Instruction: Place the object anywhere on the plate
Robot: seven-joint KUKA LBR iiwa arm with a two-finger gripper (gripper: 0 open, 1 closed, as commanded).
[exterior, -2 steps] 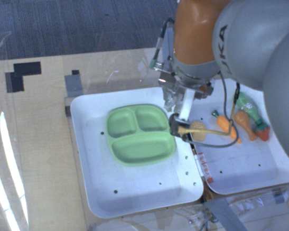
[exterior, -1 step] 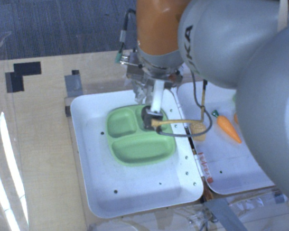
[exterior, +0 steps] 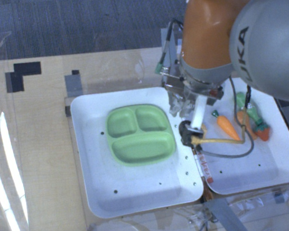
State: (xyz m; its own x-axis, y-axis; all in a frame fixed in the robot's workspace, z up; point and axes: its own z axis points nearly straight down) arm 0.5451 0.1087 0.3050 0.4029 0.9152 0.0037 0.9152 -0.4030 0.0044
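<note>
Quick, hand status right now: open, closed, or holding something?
Hand: cannot be told from this camera view; it hangs just off the right edge of the green plate.

Gripper (exterior: pixel 179 107) partly hidden beneath arm (exterior: pixel 261 32), far side of right bin (exterior: pixel 259 173) covered

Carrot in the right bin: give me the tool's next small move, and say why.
Probably shift the tool sideways until it is over the carrot. The tool hangs near the seam between the bins, while the carrot lies in the right bin, apart from it, and not yet on the green plate in the left bin.
</note>
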